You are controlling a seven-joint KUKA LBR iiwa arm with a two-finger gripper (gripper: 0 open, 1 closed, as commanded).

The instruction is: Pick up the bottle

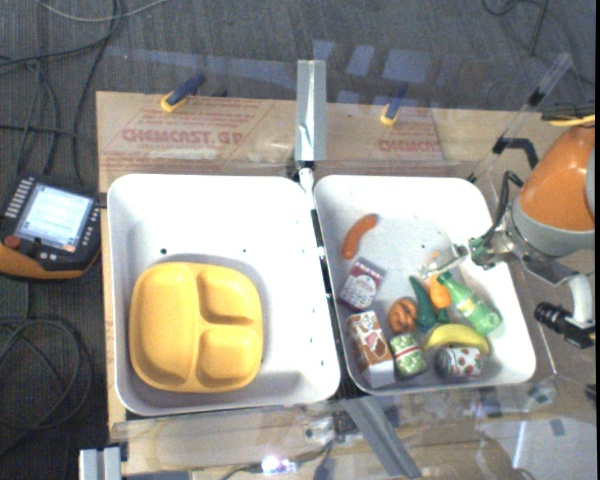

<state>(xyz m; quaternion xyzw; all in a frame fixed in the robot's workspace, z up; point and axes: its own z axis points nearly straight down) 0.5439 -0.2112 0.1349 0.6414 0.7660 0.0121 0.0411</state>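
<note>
Two white bins (220, 193) are set on a brown table (130, 143) over dark carpet (130, 38); the end effector's (478, 252) state cannot be told.

arm: reaching in from the right (orange band showing) | gripper (458, 255): low, pointing left

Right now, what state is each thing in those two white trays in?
Green bottle: lying on its side in the right bin, not held.
Banana: lying flat beside the bottle.
Sausage: lying alone near the back.
Yellow plate: right side up in the left bin.
Gripper: above the right bin, near the bottle.
</note>
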